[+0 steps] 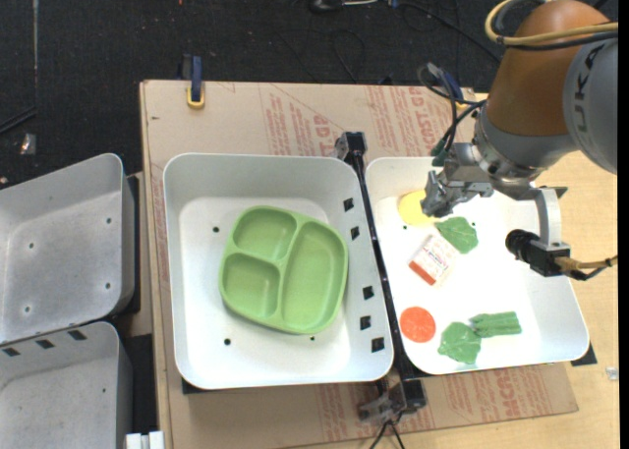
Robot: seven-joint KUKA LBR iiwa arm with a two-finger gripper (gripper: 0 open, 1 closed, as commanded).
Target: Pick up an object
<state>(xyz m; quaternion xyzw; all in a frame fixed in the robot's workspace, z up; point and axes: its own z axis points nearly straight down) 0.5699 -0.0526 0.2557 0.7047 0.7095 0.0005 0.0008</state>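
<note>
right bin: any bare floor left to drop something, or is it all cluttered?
Right bin: bare floor along its far right side, right of the green piece and above the green pair. Crowded on its left: yellow item, card, orange disc, with the gripper over the top corner.

Red mirrored lettering on the cardboard sheet (295, 108) stays unreadable.

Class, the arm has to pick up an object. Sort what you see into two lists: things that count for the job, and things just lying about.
For the job:
end effector
yellow piece
green piece
red-and-white packet
orange disc
green toy
right bin

Lying about:
green divided plate
left bin
</note>
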